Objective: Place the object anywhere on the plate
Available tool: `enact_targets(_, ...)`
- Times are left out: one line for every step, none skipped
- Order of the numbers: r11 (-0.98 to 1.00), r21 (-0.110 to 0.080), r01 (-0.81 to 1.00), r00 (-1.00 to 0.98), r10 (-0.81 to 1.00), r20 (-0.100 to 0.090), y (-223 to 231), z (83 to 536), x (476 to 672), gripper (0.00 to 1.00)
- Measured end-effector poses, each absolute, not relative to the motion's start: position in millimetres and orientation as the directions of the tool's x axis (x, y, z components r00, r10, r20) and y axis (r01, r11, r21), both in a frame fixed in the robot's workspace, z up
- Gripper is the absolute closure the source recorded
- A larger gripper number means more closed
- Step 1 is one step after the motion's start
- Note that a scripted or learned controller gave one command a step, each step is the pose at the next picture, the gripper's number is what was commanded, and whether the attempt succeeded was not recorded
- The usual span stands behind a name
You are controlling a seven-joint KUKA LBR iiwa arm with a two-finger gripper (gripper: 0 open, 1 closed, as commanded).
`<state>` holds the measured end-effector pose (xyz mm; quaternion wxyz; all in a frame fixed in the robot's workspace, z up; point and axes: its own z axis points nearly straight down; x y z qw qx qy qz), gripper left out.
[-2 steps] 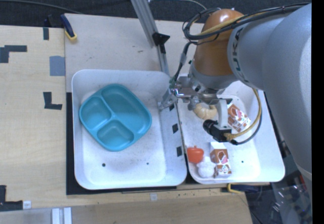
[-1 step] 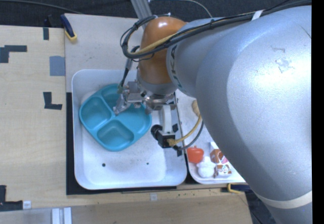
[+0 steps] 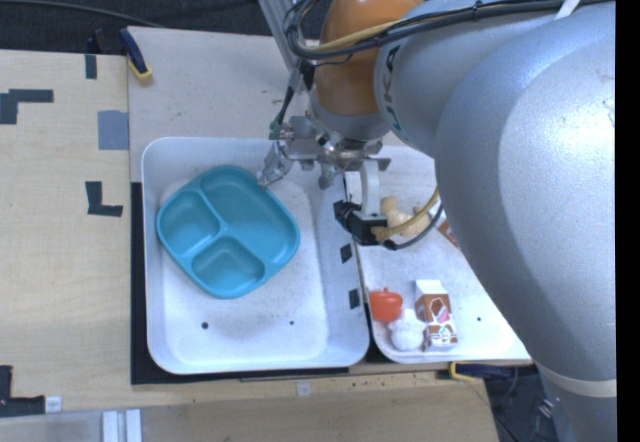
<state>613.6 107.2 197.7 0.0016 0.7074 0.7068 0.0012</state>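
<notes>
Zero objects on the teal three-compartment plastic plate; the grey two-finger gripper hangs over the far edge of the left shallow white bin, just beside the plate's far-right corner.
Can't tell if the pincer is open or closed; nothing seen clamped. Candidates sit at the near-left corner of the right white bin: red round toy, brown-and-white small carton, white lump. Likely step is the fetch: descend straight over one item, clear of wall and neighbours, release low over a compartment.

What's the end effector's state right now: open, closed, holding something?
End effector: cannot be told from this view; it is by the blue divided plate, over the left bin.
</notes>
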Motion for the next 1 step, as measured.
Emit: enact_targets(0.002,0.000,1.000,-0.002,1.000,-0.002,109.7,86.2,662.8,0.00)
